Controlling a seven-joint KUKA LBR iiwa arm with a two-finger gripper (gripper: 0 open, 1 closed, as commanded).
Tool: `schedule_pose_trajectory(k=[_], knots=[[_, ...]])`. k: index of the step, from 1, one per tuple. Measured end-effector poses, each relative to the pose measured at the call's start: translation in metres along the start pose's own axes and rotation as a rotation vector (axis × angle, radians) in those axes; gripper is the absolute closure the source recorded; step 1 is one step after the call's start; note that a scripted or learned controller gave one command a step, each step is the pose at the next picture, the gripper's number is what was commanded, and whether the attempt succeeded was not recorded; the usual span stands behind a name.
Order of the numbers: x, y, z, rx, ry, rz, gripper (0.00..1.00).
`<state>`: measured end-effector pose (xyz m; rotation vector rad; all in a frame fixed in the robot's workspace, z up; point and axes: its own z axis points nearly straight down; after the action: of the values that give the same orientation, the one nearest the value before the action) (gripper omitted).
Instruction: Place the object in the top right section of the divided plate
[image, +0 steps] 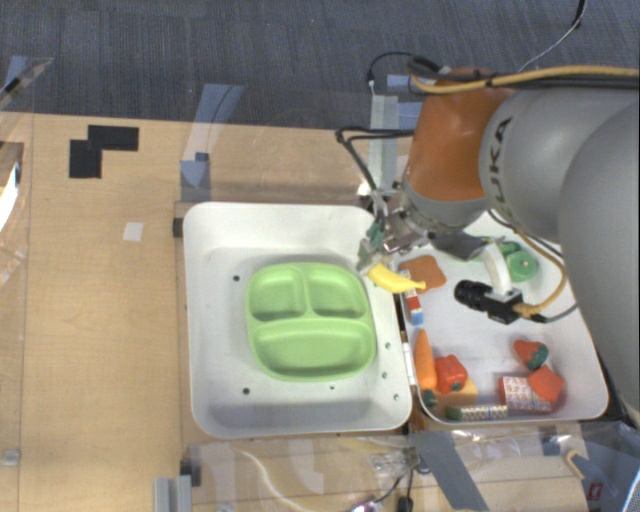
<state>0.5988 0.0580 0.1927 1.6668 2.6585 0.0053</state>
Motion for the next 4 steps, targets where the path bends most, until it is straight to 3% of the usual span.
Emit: schedule_pose_trajectory(k=[1, 2, 3, 4], knots=[[-0.020, 0.025, 0.006, -0.003, -0.002, -0.221, 1.00], [-0.037, -0.020, 0.006, -0.001, -0.001, -0.377, 1.00], [0.008, 0.018, 0.006, -0.003, -0.001, -0.534, 1.00], [-0.029, 0.002, 0.006, -0.002, -0.002, -0.639, 1.00]])
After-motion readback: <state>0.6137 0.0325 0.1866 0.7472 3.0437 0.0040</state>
